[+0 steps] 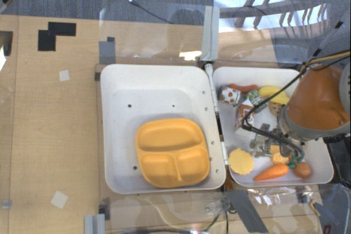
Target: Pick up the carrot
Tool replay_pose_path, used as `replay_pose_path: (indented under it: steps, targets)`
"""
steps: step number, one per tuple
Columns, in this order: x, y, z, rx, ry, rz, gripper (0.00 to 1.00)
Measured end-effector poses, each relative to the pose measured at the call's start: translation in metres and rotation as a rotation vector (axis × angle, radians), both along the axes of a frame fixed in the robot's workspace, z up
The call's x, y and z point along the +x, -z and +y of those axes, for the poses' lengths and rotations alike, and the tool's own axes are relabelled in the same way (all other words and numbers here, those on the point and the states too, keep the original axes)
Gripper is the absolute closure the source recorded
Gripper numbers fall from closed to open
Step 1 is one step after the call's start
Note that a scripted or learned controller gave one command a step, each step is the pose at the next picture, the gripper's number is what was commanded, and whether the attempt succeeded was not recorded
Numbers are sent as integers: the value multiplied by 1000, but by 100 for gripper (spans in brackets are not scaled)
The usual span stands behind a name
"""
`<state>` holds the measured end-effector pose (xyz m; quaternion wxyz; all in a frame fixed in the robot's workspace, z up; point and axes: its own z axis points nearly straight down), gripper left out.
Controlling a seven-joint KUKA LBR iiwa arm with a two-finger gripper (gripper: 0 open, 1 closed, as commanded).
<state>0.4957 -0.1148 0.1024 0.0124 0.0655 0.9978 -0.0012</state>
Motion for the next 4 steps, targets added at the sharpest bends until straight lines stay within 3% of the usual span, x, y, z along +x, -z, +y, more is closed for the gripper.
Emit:
replay_pose_path:
  steps: [1, 2, 3, 4]
  targets:
    - [-4, -135, 5, -4, -180, 3, 100]
    - [24, -139, -54, -7, -460, 14, 100]
    - [35, -141, -91, -11, -782, 16, 100]
    - [4, -59, -90, -11, -1164, 21, 100]
